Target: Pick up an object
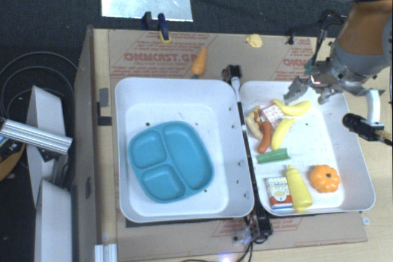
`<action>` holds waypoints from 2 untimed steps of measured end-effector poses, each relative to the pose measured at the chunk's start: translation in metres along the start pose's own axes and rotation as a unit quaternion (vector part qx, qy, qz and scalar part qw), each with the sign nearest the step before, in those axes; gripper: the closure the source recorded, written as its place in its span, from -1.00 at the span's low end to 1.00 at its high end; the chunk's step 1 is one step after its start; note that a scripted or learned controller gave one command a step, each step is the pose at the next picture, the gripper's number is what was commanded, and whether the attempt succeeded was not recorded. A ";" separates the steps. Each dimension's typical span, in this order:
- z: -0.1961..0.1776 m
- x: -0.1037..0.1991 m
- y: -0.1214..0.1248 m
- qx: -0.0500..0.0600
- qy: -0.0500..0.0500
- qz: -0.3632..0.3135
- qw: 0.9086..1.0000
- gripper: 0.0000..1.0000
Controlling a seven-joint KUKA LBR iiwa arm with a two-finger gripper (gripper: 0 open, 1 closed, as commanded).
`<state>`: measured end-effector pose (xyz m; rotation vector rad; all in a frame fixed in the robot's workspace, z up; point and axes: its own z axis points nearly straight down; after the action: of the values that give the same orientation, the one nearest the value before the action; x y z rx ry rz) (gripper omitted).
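Note:
The right bin [350,150] holds several toy foods. A yellow banana [296,109] lies near its far edge, with a second banana [280,132] and a red sausage [264,138] beside it. A green stick [272,156], a yellow bottle [299,187], a small carton [278,191] and an orange pumpkin [324,178] lie toward the front. My gripper [309,92] hangs over the bin's far edge, just above and right of the first banana. Its fingers are spread open with nothing between them.
The left bin [141,95] carries a blue divided plate [170,160]. An orange carrot [199,62] and a small yellow piece [254,41] lie on the cardboard behind the bins. A black clamp [233,73] sits at the divider between the bins.

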<state>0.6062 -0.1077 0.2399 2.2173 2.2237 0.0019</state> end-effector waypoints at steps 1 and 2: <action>0.140 -0.013 -0.004 -0.005 -0.003 0.002 1.000 -1.00; 0.143 0.003 -0.021 -0.019 -0.008 0.005 1.000 -1.00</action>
<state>0.5856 -0.1049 0.0966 2.2021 2.1850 0.0255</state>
